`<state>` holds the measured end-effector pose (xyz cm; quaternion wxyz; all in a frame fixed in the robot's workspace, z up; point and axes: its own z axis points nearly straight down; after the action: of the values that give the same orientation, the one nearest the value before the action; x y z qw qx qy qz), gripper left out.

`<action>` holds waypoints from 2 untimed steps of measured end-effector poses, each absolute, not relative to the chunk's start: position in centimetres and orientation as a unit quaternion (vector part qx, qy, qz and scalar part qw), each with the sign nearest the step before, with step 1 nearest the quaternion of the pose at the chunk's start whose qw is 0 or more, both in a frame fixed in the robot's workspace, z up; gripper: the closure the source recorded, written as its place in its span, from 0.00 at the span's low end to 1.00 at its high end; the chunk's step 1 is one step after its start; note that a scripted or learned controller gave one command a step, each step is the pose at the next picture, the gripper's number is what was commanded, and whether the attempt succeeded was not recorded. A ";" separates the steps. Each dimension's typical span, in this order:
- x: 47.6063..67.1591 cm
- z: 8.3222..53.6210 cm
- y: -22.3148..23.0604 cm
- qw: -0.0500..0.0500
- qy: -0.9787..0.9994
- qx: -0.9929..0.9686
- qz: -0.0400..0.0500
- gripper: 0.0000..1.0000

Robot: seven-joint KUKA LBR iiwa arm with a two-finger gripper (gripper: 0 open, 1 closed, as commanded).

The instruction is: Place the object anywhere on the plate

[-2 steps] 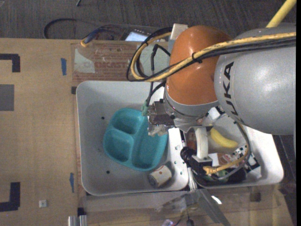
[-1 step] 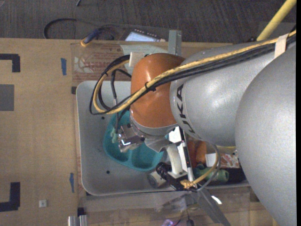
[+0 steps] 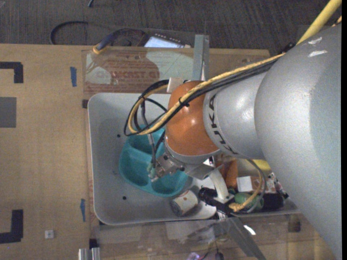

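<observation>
A teal plate (image 3: 136, 164) with compartments lies in the left part of the white bin (image 3: 103, 145). My arm reaches in from the right, and its orange band (image 3: 187, 123) hangs over the plate's right half. The gripper (image 3: 158, 172) points down onto the plate, close above its inner compartments, mostly hidden under the wrist. I see nothing clearly held. A small white cylinder (image 3: 184, 202) lies just off the plate's lower right edge, near the bin's front wall.
Several small items crowd the bin's right side under the arm: an orange piece (image 3: 232, 172), a yellow-green piece (image 3: 242, 202) and a black one (image 3: 274, 201). Yellow and black cables (image 3: 142, 118) loop over the plate's upper edge. A brown bench surrounds the bin.
</observation>
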<state>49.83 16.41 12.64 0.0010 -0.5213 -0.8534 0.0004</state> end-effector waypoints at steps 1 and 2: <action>47.9 16.6 16.4 0.000 -0.915 -0.404 -0.001 1.00; 48.0 35.2 20.0 -0.001 -0.905 -0.424 -0.001 1.00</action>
<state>47.95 19.96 35.22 -0.0010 -0.4244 -0.9055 -0.0009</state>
